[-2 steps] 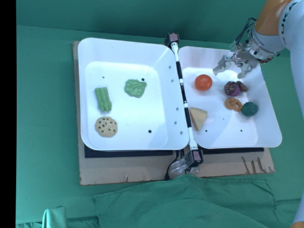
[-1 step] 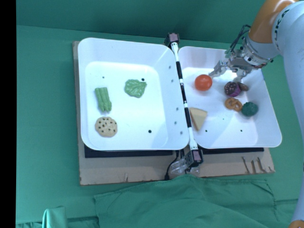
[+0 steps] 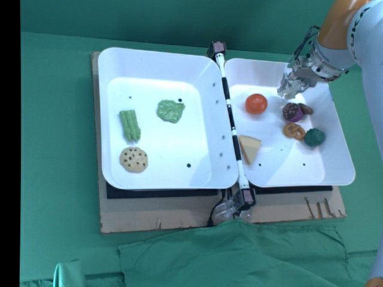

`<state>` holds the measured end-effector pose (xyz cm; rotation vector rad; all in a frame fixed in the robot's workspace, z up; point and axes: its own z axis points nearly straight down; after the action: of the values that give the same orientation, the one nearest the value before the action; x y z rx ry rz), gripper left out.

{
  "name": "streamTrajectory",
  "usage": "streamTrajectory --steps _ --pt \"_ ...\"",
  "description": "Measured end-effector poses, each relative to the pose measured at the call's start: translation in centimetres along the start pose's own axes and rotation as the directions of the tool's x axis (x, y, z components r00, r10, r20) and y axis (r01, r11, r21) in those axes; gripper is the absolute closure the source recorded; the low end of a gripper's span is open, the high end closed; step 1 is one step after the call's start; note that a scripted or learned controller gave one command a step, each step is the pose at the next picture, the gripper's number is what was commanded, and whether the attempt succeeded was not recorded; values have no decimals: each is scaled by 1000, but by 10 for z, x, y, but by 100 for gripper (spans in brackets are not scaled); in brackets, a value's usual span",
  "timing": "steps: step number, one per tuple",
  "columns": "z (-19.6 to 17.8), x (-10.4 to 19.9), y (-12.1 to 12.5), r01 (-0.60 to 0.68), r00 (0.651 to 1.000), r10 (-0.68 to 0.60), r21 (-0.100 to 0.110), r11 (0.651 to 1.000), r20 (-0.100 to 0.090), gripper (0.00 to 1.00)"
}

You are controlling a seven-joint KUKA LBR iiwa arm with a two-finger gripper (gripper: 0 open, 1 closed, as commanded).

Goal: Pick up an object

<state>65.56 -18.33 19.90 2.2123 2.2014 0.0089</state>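
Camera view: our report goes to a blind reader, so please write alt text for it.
A grey robot arm's gripper hangs over the right bin, above a tomato, pretzel and cheese wedge. The left bin has asparagus, lettuce and a cookie.

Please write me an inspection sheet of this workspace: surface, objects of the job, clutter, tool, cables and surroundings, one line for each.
Surface: two shallow white bins side by side, left bin and right bin, on a brown board over green cloth.
Job's things, left bin: green asparagus bundle, lettuce leaf, cookie.
Job's things, right bin: orange-red tomato, cheese wedge, dark purple piece, pretzel, dark green piece.
Clutter: nothing seen.
Tool: the tool hangs over the right bin's far part, above the purple piece; nothing seen held.
Cables: dark cable along the wrist.
Surroundings: black-and-white striped bar between the bins; folded green cloth in front.
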Motion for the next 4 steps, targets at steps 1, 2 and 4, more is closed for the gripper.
streamTrajectory --steps 1,2,4 --pt "-63 2 -5 3 1000 -3 6 1000 -6 100" --pt "-131 4 -2 3 1000 -3 5 1000 -6 100" --pt "-181 45 -31 5 1000 -5 17 1000 -11 100"
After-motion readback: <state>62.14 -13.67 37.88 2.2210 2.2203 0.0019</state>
